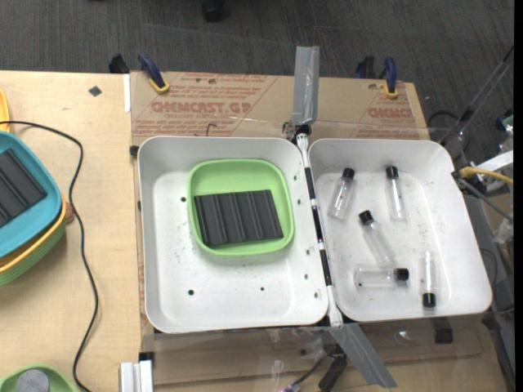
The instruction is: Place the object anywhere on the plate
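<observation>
Pick not yet begun: five vials point(373, 227) lie right of the plate point(239, 175); end effector's state: cannot tell. Next, grasp one.

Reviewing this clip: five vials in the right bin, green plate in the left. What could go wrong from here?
1. The vials are clear and round, lying flat; a pinch may slip or roll them, judging by their shape.
2. One vial lies beside the right bin wall, likely leaving little finger room.
3. The green plate carries a ridged black insert; a dropped vial could roll off.
</observation>
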Controlling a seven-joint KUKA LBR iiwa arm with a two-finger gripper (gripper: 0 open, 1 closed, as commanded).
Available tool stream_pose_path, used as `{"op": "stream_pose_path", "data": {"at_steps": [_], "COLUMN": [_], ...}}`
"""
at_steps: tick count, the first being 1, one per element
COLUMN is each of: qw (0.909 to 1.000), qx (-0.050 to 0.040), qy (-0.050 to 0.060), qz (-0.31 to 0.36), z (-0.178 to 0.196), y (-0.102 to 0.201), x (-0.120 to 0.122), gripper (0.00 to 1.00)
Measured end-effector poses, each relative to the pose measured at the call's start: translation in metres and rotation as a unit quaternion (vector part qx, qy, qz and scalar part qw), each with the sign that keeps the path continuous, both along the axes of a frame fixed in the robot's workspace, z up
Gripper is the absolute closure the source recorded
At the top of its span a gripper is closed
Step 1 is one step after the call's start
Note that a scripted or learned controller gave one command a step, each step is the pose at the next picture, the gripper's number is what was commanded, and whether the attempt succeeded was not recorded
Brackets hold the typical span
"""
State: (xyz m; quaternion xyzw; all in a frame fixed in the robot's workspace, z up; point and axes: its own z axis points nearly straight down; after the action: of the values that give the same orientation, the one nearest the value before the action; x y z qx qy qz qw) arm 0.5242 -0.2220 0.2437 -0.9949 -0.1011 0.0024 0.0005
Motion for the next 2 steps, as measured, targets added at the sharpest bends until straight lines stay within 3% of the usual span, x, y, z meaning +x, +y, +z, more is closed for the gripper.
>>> {"op": "stream_pose_path", "data": {"at_steps": [2], "qw": [1.0000], "qx": [0.0002], "qy": [0.000], "qz": [0.004], "z": [0.0073], "y": [0.0012], "x": [-0.0036], "gripper": [0.00]}}
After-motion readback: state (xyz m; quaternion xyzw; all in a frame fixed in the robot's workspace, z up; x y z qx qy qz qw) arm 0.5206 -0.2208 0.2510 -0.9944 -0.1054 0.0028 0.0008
